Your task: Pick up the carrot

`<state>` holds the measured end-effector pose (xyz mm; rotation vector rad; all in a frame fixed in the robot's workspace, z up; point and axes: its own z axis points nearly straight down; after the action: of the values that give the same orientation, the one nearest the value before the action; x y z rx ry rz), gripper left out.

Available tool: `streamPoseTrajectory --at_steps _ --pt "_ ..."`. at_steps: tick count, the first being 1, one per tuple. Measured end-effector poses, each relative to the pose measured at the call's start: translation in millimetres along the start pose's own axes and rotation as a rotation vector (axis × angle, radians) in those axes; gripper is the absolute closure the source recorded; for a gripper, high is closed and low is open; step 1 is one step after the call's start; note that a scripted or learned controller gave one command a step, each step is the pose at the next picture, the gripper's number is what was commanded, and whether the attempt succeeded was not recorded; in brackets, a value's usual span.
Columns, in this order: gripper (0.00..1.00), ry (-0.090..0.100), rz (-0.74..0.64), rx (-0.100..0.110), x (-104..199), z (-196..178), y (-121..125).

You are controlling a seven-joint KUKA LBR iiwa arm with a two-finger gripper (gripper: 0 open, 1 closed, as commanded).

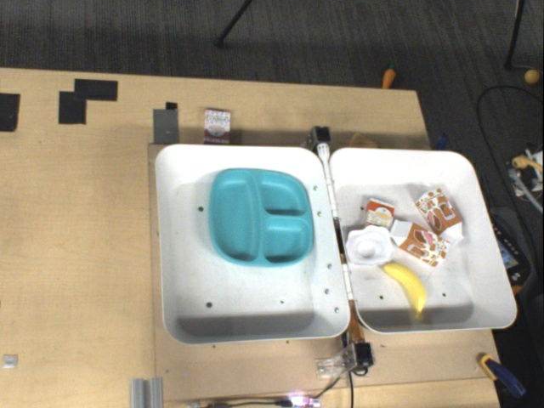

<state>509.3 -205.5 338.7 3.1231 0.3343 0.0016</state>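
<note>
The right bin (pixel 481 201) holds a yellow banana (pixel 407 285) near its front wall. Beside the banana lies a white round cup (pixel 366 246). Behind the cup sits a small white and orange carton (pixel 379 212), and two brown and white packets (pixel 429 228) lie to its right. A small orange object (pixel 388 77) pokes up at the bench's far edge, outside the bins; I cannot tell what it is.
A teal divided plate (pixel 260 216) lies in the left bin (pixel 170 253). Behind that bin stand a grey bracket (pixel 166 124) and a small patterned cube (pixel 218 124). Cables (pixel 510 143) run past the bench's right side. A blue and yellow clamp (pixel 501 374) sits at the front right corner.
</note>
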Motion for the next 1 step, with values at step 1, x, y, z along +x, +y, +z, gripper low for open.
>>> streamPoseTrajectory --at_steps 1 --pt "0.00 0.000 0.000 0.000 0.0 0.0 0.0"
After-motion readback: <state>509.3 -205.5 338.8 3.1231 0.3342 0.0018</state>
